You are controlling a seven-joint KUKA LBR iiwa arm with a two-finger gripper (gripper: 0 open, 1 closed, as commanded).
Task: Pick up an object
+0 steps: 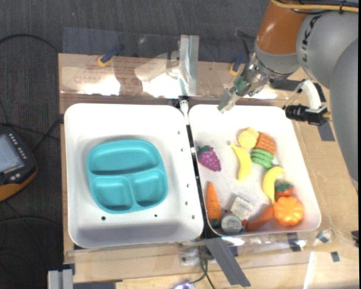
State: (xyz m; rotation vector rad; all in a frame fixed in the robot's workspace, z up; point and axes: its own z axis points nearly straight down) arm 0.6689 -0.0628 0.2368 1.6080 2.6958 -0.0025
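A: Where is the gripper [227,103] now?

B: It hangs over the far rim of the right bin [307,161], near the corner by the divider, pointing down and to the left. Nothing sits between its tips. Whether they are spread or pressed together I cannot tell; they are too small and blurred against the bright rim.

A: So how far along is the pick?

B: I judge it barely begun. No toy is lifted; every one lies on the bin floor, apart from the gripper. Choosing a target, lowering, closing and lifting all remain.

A: What lies nearest?

B: The corn [247,138] and the orange piece [265,142] beside it, just below the gripper toward the near side. The green vegetable [262,158] touches them from below, and a banana [243,161] slants next to it. The purple grapes [210,158] lie alone by the divider, an easier grab, I think.

A: And farther off?

B: A second banana [271,180], a pumpkin [288,211], a carrot [212,201] and a small tin [231,223] crowd the near end. The left bin [78,179] holds a teal tray [127,174] with three compartments.
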